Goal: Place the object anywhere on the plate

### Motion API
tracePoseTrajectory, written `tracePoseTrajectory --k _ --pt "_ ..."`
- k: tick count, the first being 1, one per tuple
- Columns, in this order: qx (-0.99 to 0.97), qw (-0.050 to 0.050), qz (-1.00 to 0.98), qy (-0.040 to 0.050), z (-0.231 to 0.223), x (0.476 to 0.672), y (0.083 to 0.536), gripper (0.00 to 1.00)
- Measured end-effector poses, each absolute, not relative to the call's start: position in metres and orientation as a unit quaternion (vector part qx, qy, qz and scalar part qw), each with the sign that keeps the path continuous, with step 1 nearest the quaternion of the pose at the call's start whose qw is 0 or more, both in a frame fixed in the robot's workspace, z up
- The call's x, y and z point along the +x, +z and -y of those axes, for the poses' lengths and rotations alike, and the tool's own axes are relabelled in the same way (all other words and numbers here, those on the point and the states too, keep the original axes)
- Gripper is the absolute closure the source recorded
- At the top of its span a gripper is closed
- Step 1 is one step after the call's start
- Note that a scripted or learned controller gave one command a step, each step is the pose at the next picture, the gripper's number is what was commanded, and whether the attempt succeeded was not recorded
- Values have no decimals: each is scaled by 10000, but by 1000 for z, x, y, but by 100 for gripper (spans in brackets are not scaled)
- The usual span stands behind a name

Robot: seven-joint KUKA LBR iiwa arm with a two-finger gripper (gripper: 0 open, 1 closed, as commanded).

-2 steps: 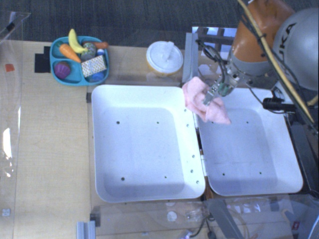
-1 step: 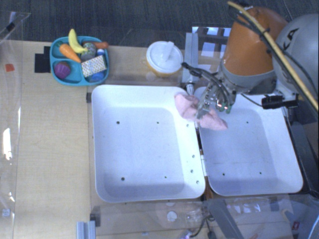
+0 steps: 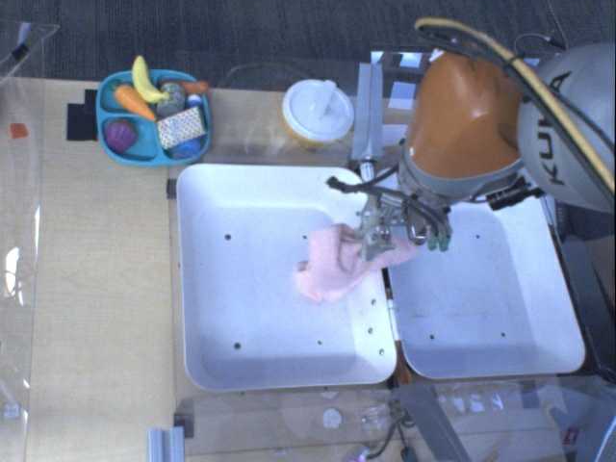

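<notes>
The surface (image 3: 96,306) is a pale wooden bench, and two shallow white bins stand on it side by side. The left bin (image 3: 241,345) and the right bin (image 3: 500,345) touch along their inner walls. Beyond the bench, on the far side, the floor (image 3: 241,8) of the room is dark grey carpet.

The pink cloth (image 3: 332,266) lies crumpled in the right part of the left bin, and its right end reaches up to the wall between both bins. The pincer (image 3: 377,243) is directly over this right end of the cloth, at the border of the two bins. It touches the cloth or is very close to it, but whether its fingers are spread or pressed together I cannot tell, because the metal parts and the cloth hide them. The grey arm with the orange band (image 3: 462,114) comes from the right and covers the far part of the right bin.

On the far left of the surface stands a blue divided plate (image 3: 188,155) with toy food in it, among them a banana (image 3: 146,82) and a carrot (image 3: 135,101). It is well apart from the cloth. Just right of it, near the far edge of the left bin, stands a round white lid on a yellow cup (image 3: 318,112).
</notes>
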State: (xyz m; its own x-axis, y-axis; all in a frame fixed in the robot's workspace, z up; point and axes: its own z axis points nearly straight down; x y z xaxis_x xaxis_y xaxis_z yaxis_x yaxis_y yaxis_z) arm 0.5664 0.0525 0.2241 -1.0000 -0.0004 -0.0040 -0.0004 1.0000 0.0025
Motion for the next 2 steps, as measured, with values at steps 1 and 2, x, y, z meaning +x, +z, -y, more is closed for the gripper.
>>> tracePoseTrajectory --k 1,2 --pt "-5 18 -10000 12 -101 548 227 100" --pt "-12 19 -10000 12 -139 514 226 100"
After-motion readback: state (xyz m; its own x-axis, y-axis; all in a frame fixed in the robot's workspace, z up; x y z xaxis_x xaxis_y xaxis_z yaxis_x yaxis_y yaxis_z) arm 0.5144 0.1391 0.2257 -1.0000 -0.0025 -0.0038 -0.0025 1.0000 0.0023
